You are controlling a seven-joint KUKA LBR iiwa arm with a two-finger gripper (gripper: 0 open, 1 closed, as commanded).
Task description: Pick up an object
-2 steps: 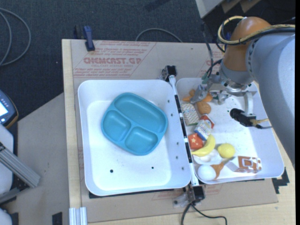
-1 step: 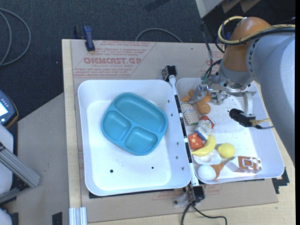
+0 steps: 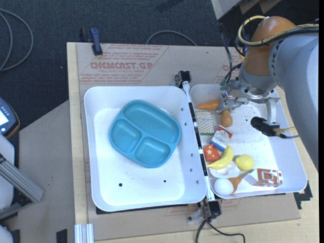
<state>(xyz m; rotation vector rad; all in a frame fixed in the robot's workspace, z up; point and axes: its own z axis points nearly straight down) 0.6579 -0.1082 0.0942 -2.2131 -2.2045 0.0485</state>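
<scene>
We are hovering the gripper (image 3: pixel 229 101) directly over the small brown egg-shaped piece (image 3: pixel 226 118), long axis toward us; jaw opening: cannot tell.

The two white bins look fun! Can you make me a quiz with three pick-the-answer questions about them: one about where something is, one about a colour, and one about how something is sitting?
1. Where does the blue three-section plastic plate lie?
A. In the left white bin
B. In the right white bin
C. On the brown board outside the bins

2. What colour is the round plastic lemon?
A. Purple
B. Yellow
C. Black

3. How is the two-finger gripper placed?
A. Resting on the blue plate
B. Above the dark floor
C. Low in the right bin, by the orange toy carrot

Answers:
1. A, the plate sits alone in the left bin.
2. B, it matches the yellow toy banana beside it.
3. C, it is at the right bin's far end, next to the carrot.
</scene>
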